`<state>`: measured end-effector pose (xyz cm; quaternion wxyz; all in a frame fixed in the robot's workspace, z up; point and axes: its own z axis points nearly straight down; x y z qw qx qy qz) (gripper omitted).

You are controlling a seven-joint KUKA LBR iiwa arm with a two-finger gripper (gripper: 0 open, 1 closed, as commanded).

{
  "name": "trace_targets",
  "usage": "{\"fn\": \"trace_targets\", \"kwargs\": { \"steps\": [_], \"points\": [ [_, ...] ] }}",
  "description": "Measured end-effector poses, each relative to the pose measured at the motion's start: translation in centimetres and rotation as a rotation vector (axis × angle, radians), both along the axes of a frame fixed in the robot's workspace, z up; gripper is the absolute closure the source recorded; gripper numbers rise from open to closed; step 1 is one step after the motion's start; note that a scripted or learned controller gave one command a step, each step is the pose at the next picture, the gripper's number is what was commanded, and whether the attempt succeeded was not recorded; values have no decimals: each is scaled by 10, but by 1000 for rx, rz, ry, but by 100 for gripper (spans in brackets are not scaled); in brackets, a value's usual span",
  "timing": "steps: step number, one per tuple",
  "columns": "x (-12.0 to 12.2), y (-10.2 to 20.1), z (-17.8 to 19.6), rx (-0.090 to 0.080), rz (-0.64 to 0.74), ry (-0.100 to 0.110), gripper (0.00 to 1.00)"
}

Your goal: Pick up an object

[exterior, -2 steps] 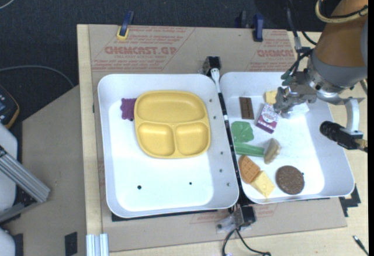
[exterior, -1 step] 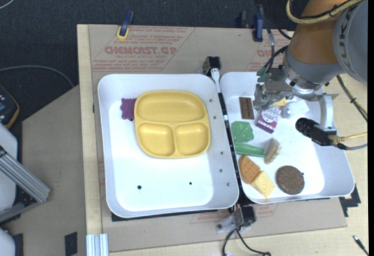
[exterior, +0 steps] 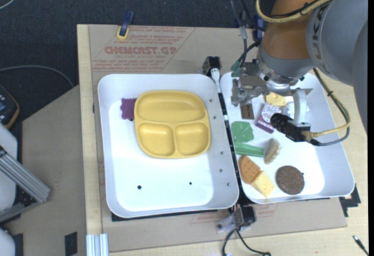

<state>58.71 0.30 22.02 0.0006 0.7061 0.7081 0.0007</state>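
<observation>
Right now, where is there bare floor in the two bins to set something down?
The left bin has the room: a wide bare strip in front of the yellow tray, down to the near rim, and a narrower strip along its left wall. The right bin is crowded: green toy, waffle, brown disc and the arm over the rest.

Two white bins (exterior: 111, 149) sit on a tan counter (exterior: 93, 62) printed with red lettering. The left holds a yellow tray (exterior: 172, 123) and a purple scrap (exterior: 127, 108); the right, a green piece (exterior: 242, 132), a brown speckled disc (exterior: 290, 179) and an orange waffle-patterned piece (exterior: 249, 169)
</observation>
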Motion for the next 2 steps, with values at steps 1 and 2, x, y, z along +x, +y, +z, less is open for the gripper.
{"fn": "trace_targets", "kwargs": {
  "steps": [1, 2],
  "points": [
    [-2, -1, 9, 0, -1, -1, 100],
    [12, 1, -4, -2, -1, -1, 100]
  ]
}}
